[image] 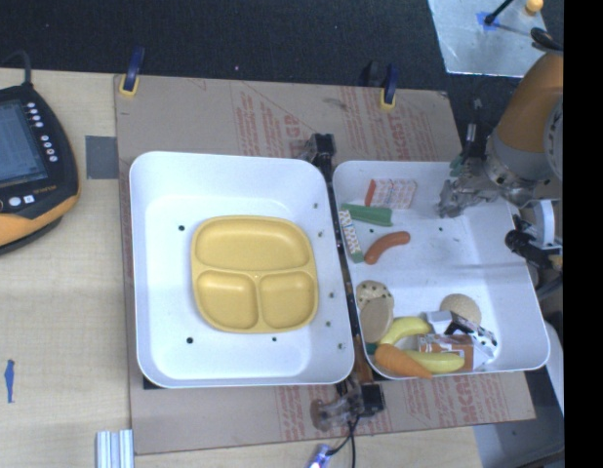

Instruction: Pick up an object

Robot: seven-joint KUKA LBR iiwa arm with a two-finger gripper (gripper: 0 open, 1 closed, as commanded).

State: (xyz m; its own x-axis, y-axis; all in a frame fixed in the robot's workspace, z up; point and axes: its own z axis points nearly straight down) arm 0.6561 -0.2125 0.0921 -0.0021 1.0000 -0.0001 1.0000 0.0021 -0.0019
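Your wooden bench point(58, 300) carries a black-and-orange handset point(23, 169) at its far left. Next you see the left bin point(155, 261), with a yellow divided plate point(255, 271) in its middle. In the right bin point(506, 291) you have a hot dog point(386, 246) and a green marker point(368, 215) near the far left corner, and a banana point(404, 330), a carrot point(402, 362) and wrappers heaped at the near edge. Over that bin's far right corner hangs the gripper point(461, 198); whether it is spread or pressed together, you cannot tell.

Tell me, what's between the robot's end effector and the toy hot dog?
In the camera view, just bare white bin floor lies between the end effector and the hot dog.
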